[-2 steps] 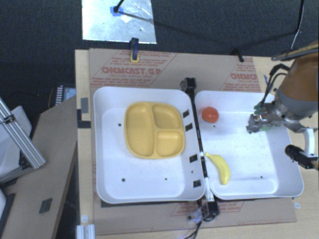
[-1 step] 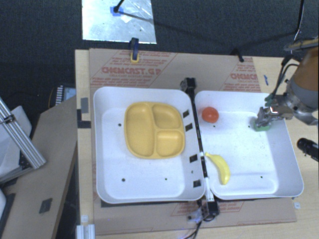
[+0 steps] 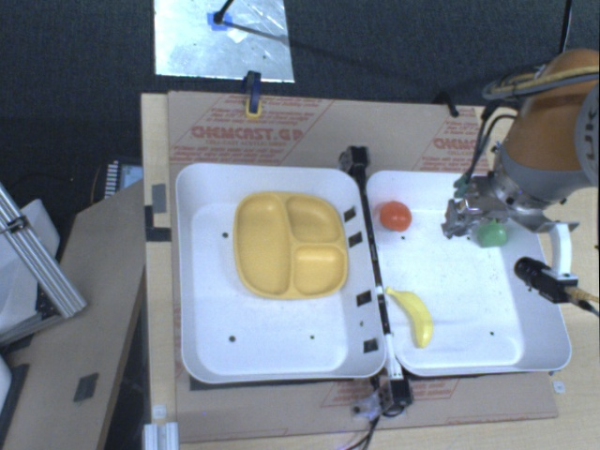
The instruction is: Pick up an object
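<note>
Grey arm point(image 3: 553, 172), orange band, black cables

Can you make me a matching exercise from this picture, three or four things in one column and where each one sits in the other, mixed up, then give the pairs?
Things:
1. yellow divided tray
2. orange ball
3. banana
4. green ball

Places:
A. right bin, near its front-left corner
B. right bin, right beside the gripper
C. middle of the left bin
D. right bin, near its back-left corner

Pairs: 1-C, 2-D, 3-A, 4-B
</note>
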You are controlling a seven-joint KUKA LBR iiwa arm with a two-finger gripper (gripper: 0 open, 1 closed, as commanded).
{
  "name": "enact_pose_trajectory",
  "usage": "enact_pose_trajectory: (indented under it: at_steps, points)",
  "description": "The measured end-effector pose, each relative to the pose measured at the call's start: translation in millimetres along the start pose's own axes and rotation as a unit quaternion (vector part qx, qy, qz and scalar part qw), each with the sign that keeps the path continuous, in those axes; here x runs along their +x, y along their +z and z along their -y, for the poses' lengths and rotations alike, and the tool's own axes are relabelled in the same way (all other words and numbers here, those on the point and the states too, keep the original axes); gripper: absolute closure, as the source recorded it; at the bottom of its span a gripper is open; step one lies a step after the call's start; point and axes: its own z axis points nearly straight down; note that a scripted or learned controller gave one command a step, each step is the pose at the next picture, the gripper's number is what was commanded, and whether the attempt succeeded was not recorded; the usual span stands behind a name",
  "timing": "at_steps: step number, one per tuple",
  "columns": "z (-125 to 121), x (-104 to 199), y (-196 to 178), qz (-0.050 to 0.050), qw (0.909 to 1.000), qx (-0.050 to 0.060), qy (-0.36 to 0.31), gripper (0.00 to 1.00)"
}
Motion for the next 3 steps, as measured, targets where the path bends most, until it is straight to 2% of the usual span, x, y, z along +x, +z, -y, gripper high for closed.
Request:
enact_pose_trajectory:
  at_steps: [2, 3]
  points:
    - [-29.0, 105.4, -18.9, 0.0, 1.0, -0.001, 0.0, 1.0]
    - [-35.5, 154.4, -5.3, 0.0, 1.0, 0.001, 0.001, 1.0]
